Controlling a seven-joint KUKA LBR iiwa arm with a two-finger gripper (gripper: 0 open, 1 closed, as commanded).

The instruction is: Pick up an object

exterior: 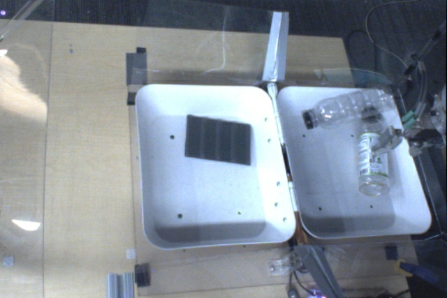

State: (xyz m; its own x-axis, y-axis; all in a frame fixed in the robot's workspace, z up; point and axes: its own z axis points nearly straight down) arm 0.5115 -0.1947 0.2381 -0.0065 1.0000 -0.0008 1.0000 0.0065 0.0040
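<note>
The left bin (209,220) holds a dark ribbed rectangular pad (218,140), lying flat toward its far side. In the right bin (335,220), a clear plastic bottle with a black cap (342,109) lies on its side along the far wall, cap pointing left. Just to its right and nearer, a second clear bottle with a printed label (372,164) lies pointing near to far. At the right edge, the gripper (419,132) is blurred among cables; whether its jaws are open or closed I cannot tell.

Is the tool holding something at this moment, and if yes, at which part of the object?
It cannot be told. The tool is at the right bin's right edge, beside two clear bottles, but the view is too blurred to show a hold.
</note>
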